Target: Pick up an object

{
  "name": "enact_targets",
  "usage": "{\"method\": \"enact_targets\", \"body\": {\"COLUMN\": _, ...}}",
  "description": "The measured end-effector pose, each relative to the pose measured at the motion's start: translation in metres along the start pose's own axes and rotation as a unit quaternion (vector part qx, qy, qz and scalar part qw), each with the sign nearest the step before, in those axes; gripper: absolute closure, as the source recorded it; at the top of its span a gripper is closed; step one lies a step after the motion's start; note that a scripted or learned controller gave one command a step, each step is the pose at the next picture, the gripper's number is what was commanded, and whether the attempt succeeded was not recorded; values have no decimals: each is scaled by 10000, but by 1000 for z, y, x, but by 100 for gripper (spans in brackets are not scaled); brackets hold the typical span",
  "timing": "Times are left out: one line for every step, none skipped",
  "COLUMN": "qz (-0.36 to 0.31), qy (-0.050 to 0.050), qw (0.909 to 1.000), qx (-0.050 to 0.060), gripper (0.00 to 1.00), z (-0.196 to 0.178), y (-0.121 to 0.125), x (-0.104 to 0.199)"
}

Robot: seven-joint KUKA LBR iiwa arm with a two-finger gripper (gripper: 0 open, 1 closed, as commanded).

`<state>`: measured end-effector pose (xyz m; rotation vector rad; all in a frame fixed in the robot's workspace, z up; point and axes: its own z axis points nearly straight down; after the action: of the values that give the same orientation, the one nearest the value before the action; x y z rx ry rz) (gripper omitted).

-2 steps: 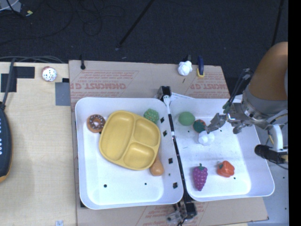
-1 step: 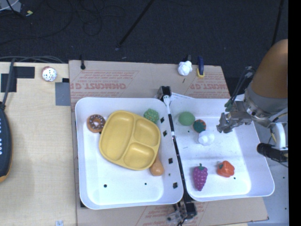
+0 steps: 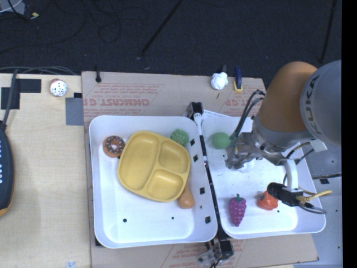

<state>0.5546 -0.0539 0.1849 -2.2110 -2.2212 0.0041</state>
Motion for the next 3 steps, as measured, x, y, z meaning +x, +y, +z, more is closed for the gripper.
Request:
{"method": "enact_targets", "body": {"qz": -29, "qy": 8, "qw": 10000, "qx": -34, "gripper": 100, "z": -23, "y": 10, "x": 109}}
{"method": "enact_targets", "body": {"qz": 53, "qy": -26, "qw": 10000, "qx": -42, "gripper": 100, "z": -78, "y": -28, "x": 40}}
{"method": "enact_targets", "body": {"qz": -22, "qy": 2, "qw": 10000, "qx": -55, "gripper": 100, "z": -145, "y": -55, "x": 129}}
